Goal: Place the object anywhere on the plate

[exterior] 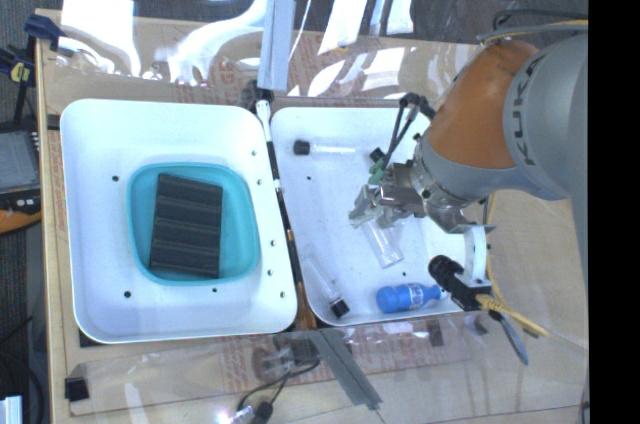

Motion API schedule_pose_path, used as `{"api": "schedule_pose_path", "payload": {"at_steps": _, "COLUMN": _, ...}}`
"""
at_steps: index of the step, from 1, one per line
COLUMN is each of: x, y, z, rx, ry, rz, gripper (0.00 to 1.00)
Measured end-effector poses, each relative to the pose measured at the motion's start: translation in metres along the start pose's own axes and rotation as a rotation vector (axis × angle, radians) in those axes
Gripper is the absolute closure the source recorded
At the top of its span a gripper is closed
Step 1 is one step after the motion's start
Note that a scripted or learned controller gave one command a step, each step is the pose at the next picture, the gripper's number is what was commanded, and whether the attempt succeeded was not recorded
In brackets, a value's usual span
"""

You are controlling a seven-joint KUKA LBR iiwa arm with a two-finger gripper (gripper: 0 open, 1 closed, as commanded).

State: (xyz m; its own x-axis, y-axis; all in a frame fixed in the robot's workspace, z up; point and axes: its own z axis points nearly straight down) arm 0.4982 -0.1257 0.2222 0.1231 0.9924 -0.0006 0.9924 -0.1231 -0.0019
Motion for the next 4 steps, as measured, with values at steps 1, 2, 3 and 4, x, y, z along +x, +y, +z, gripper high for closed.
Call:
{"api": "schedule_pose_path", "payload": {"at_steps": 1, "x": 0.063, "y": 0.023, "z": 0.029, "rx": 0.005, "ry": 0.002, "rz": -0.151, "gripper": 1.00}}
{"api": "schedule_pose_path", "payload": {"at_steps": 2, "x": 0.063, "y": 0.023, "z": 0.029, "rx": 0.004, "ry": 0.001, "rz": -0.151, "gripper": 0.00}}
{"api": "schedule_pose_path", "payload": {"at_steps": 3, "x": -0.007, "y": -0.011, "z": -0.024, "rx": 0.000, "ry": 0.001, "rz": -0.082, "gripper": 0.00}}
{"api": "schedule_pose_path", "payload": {"at_steps": 4, "x": -0.068, "y": -0.014, "z": -0.059, "rx": 0.000, "ry": 0.001, "rz": -0.009, "gripper": 0.00}}
